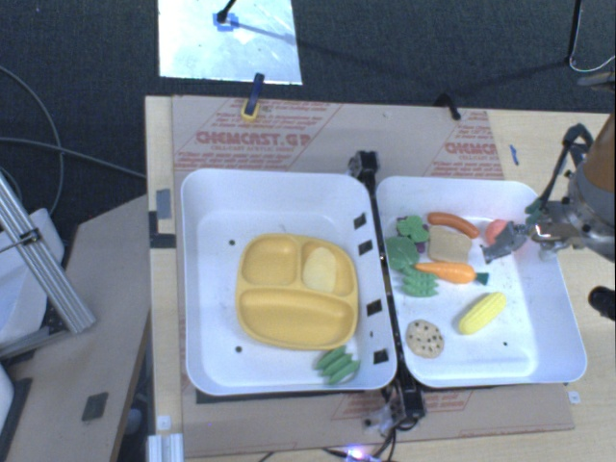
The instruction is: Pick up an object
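End effector (502,243) hovers over right bin (549,354), just right of bread slice (449,246) & carrot (447,271); can't tell whether it's clenched or released.

We look down on a dark carpet (67,27) crossed by black cables (58,147). A shiny metal sheet (229,27) lies on it at the top. A pale wooden tabletop (539,133) carries printed cardboard (318,133). At left sits a lower tan surface (106,287) with an aluminium rail (43,268).
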Available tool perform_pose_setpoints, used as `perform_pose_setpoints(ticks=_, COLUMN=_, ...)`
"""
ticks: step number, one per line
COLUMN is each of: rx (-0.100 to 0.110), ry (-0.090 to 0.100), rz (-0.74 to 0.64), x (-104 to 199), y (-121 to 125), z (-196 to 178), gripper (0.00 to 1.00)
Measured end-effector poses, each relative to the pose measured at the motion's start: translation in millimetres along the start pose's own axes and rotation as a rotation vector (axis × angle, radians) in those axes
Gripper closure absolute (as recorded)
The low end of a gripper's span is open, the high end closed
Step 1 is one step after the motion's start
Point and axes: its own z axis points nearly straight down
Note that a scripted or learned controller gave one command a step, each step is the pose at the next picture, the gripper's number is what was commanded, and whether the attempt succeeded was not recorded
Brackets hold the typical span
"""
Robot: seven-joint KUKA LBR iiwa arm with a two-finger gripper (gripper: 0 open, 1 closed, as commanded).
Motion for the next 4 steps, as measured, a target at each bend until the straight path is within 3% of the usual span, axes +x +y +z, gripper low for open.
perform_pose_setpoints(ticks=1, rx=0.005, ry=-0.001, rz=0.006, x=-46, y=-5, z=164, gripper=0.0)
perform_pose_setpoints(ticks=2, rx=-0.002, ry=-0.001, rz=0.003, x=-44, y=-2, z=145, gripper=1.0)
perform_pose_setpoints(ticks=3, rx=-0.001, ry=0.002, rz=-0.005, x=6, y=25, z=157, gripper=1.0)
perform_pose_setpoints(ticks=4, rx=0.006, ry=0.004, rz=0.0, x=59, y=-44, z=157, gripper=1.0)
